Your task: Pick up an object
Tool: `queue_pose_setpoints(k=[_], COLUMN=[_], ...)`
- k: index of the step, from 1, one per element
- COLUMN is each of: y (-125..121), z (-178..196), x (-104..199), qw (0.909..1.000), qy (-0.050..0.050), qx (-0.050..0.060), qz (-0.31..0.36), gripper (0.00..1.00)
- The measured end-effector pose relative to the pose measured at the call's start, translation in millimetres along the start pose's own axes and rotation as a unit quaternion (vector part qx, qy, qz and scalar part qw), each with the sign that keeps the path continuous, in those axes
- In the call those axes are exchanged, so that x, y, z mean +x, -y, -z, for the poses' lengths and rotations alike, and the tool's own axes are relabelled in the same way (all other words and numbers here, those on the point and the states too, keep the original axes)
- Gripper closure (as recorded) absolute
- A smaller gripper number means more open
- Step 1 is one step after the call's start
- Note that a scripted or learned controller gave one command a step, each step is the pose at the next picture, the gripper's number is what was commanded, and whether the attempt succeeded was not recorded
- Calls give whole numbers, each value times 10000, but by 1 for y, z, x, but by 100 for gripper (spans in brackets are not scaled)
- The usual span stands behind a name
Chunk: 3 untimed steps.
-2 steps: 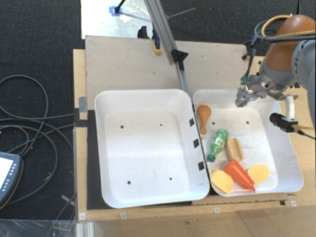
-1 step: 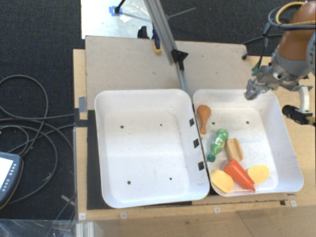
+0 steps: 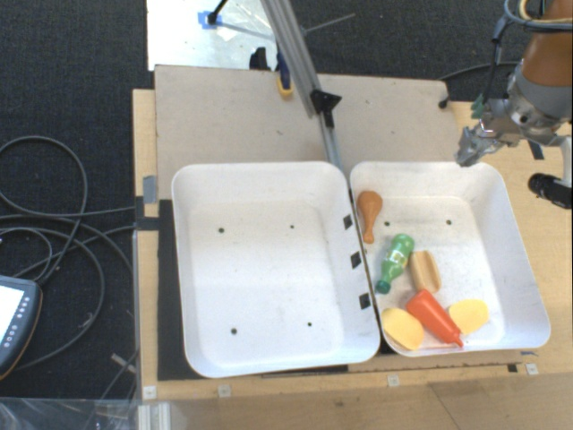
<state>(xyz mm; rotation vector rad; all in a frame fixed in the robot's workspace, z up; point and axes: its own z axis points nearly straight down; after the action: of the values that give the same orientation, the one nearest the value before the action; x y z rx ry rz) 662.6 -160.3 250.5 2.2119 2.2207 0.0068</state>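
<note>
The right bin (image 3: pixel 501 204) holds several toy foods: a brown drumstick (image 3: pixel 368 210) by its left wall, a green bottle (image 3: pixel 395 260), a hot dog bun (image 3: pixel 423 270), an orange carrot (image 3: pixel 432 315), and two yellow pieces (image 3: pixel 403 328) (image 3: pixel 468 313) near the front. My gripper (image 3: pixel 469 150) hangs above the bin's far right corner, well away from the toys, with nothing visibly between its fingers.
The left bin (image 3: pixel 192 195) sits beside the right one, with black clips (image 3: pixel 354 260) along the shared wall. A metal pole (image 3: pixel 295 47) slants in from the top. Cables (image 3: pixel 54 231) and a pendant (image 3: pixel 13 316) lie on the floor at left.
</note>
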Motion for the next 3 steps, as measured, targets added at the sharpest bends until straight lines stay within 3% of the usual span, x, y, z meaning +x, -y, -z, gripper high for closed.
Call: queue_pose_setpoints(k=[2, 3], y=[31, 62], z=[-3, -8], x=[99, 152], qw=[10000, 10000], qy=[-21, -22], qx=[39, 50], qz=[30, 29], gripper=[100, 100])
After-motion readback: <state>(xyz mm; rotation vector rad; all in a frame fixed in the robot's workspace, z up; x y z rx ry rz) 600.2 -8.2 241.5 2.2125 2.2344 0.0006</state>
